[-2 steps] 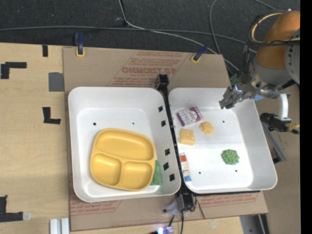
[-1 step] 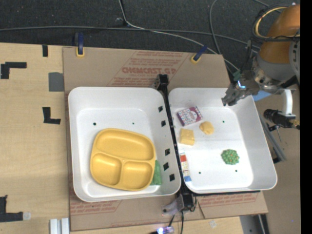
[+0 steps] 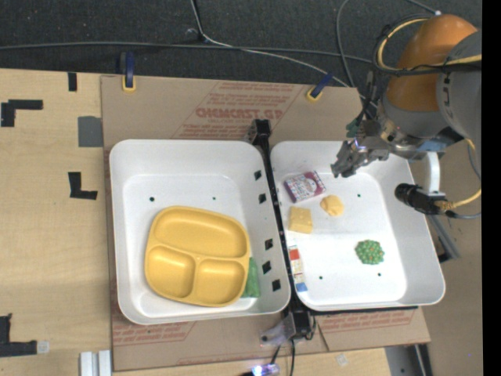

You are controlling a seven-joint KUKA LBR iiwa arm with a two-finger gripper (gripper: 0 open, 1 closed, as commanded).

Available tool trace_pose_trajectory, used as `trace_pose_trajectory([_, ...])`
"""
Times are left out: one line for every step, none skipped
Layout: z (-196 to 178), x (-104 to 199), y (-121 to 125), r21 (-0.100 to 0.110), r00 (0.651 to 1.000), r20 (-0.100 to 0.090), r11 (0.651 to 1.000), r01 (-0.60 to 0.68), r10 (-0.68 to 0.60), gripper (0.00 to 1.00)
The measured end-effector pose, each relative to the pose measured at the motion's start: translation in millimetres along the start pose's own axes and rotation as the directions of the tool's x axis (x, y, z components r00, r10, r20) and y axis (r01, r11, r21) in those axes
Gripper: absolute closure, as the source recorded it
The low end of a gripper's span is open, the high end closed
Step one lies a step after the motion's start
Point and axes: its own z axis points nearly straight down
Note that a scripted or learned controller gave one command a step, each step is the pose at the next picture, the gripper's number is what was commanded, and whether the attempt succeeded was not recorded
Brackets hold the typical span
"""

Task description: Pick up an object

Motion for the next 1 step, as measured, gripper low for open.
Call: trace_pose_trajectory([1.3,51.8,-24.0,0.000,1.000,0.000,1.000,0.000,0.000,1.00])
